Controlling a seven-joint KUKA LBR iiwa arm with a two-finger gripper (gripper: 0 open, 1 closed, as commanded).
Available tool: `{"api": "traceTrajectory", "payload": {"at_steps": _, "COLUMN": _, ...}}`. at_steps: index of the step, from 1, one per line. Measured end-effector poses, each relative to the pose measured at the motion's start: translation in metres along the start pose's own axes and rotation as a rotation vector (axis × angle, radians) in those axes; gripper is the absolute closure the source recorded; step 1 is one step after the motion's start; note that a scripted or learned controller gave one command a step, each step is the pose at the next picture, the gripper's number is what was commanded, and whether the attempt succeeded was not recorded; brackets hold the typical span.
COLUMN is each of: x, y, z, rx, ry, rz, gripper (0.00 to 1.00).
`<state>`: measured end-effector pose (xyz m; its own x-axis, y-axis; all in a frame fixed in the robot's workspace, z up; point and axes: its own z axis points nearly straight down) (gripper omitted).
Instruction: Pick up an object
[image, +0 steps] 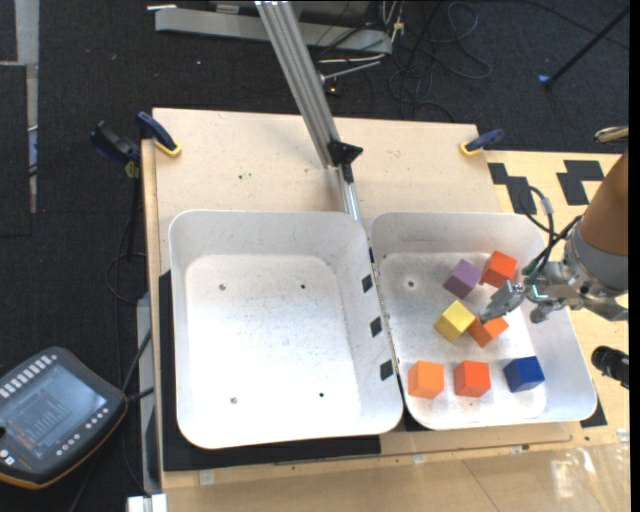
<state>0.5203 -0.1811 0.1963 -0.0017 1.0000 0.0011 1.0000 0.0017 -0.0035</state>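
Observation:
The right bin (560, 400) holds several cubes. A purple cube (462, 278) and an orange cube (499, 268) lie toward its back. A yellow cube (455, 320) sits mid-bin, touching a small orange cube (487, 329). Along the front stand an orange cube (426, 379), a red-orange cube (472, 378) and a blue cube (523, 373). My gripper (508, 300) reaches in from the right, low over the bin. Its tip is just above the small orange cube and below the back orange cube. I see no cube held by it.
The left bin (200, 240) lies beside the right one, and they meet at a shared rim (370, 300). A slanted metal pole (305, 90) comes down to the bench behind the bins. A teach pendant (50, 410) rests at the lower left.

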Motion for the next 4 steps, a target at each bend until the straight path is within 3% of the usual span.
{"api": "traceTrajectory", "payload": {"at_steps": 1, "x": 0.000, "y": 0.001, "z": -0.002, "rx": -0.004, "ry": -0.001, "rz": 0.002, "gripper": 0.00}}
{"api": "traceTrajectory", "payload": {"at_steps": 3, "x": 0.005, "y": -0.004, "z": 0.096, "rx": 0.002, "ry": 0.000, "rz": 0.003, "gripper": 0.00}}
{"api": "traceTrajectory", "payload": {"at_steps": 4, "x": 0.004, "y": -0.002, "z": 0.083, "rx": -0.005, "ry": -0.001, "rz": 0.003, "gripper": 1.00}}
